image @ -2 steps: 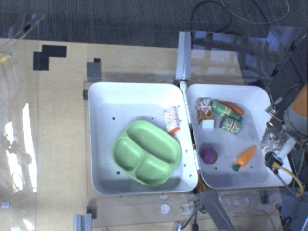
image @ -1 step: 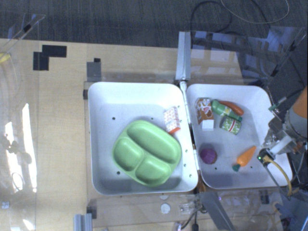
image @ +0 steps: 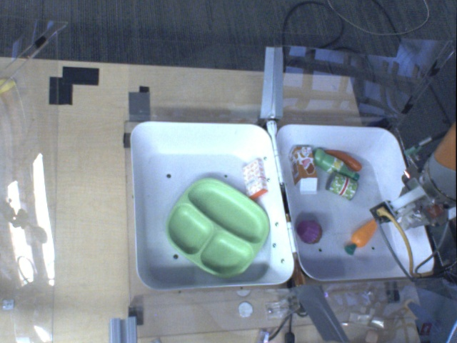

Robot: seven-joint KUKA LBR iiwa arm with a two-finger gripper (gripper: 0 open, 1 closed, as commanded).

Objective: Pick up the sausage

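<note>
Sausage lies at far side of rt bin, apparently touching green bottle, green can just beside. Gripper over bin's rt rim, well apart; open/shut state can't tell. Risk: crowding, so descent may knock bottle or grab carrot instead.
</note>
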